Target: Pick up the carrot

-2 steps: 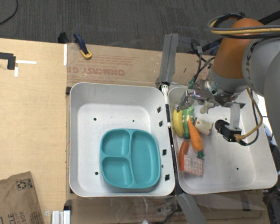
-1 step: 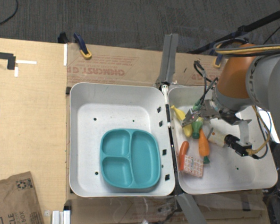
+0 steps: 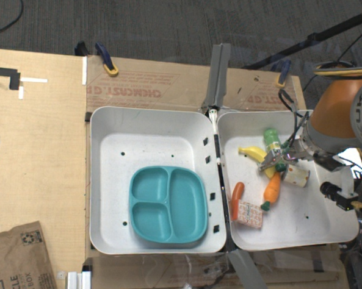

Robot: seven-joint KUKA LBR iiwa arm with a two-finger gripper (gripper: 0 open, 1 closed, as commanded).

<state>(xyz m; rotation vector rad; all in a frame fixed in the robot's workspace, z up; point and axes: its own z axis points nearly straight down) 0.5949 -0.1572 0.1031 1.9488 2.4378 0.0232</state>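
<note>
The carrot (image 3: pixel 272 188), orange with a small green stub at its lower end, lies slanted on the floor of the right bin (image 3: pixel 322 232). My gripper (image 3: pixel 274 162) hangs low over the bin just above the carrot's upper end, between the carrot and a yellow banana (image 3: pixel 252 153). The grey arm with its orange band (image 3: pixel 336 113) comes in from the right. Nothing can be made out held in the gripper.
Around the carrot lie a green bottle (image 3: pixel 271 138), a white block (image 3: pixel 297 175), a red sausage-like piece (image 3: pixel 236 198) and a patterned packet (image 3: pixel 250 214). The left bin (image 3: pixel 112 167) holds a teal divided plate (image 3: pixel 168 204). A cardboard box (image 3: pixel 15 259) sits at front left.
</note>
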